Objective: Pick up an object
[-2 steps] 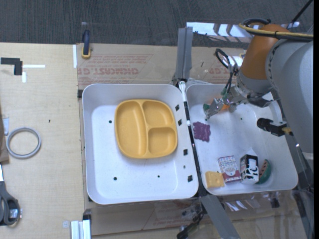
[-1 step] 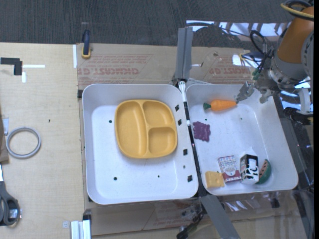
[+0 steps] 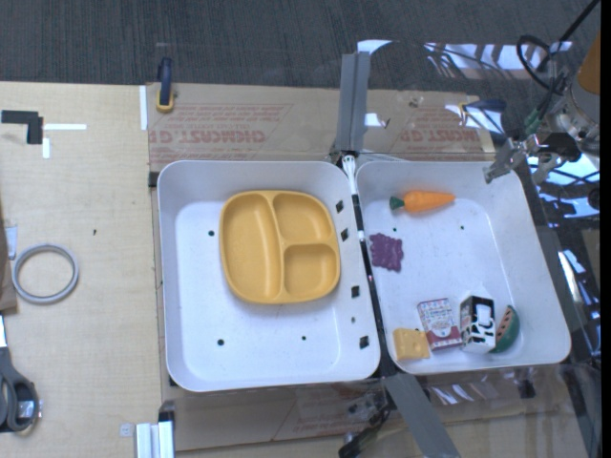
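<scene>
The right bin (image 3: 535,256) holds several toys. An orange carrot (image 3: 423,200) lies near its back wall and a purple grape cluster (image 3: 386,251) near its left wall. Along the front sit a yellow cheese wedge (image 3: 410,343), a small red-and-white carton (image 3: 437,322), a black-and-white carton (image 3: 477,324) and a watermelon slice (image 3: 506,329). My gripper (image 3: 522,164) hangs over the bin's back right corner, apart from every toy. Its fingers stand spread with nothing between them.
A yellow divided plate (image 3: 280,246) lies in the left bin (image 3: 181,284). A metal divider (image 3: 351,113) runs behind the gap between the bins. On the bench to the left are a tape ring (image 3: 43,273) and scissors (image 3: 14,399).
</scene>
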### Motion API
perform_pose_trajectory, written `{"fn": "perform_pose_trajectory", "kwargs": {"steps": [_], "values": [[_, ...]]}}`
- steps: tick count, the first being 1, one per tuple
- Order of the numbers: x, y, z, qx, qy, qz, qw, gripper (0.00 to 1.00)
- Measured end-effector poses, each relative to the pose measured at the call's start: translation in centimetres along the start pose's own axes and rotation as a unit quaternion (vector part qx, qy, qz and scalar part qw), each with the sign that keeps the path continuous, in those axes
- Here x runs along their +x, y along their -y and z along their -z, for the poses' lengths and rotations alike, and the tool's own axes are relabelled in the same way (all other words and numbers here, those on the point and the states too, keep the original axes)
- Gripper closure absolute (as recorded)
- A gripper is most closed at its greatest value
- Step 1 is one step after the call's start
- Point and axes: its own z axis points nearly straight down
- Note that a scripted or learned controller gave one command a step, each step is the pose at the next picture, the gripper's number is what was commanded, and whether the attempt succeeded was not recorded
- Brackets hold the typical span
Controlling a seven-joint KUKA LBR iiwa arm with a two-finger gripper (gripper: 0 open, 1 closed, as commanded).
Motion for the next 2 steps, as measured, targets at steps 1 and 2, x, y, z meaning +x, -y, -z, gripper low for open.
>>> {"fn": "perform_pose_trajectory", "kwargs": {"steps": [1, 2], "values": [[2.3, -1.2, -5.5, 0.002, 0.0, -0.171, 0.9853, 0.0], [8.2, -1.6, -11.5, -0.007, -0.001, -0.296, 0.9551, 0.0]]}}
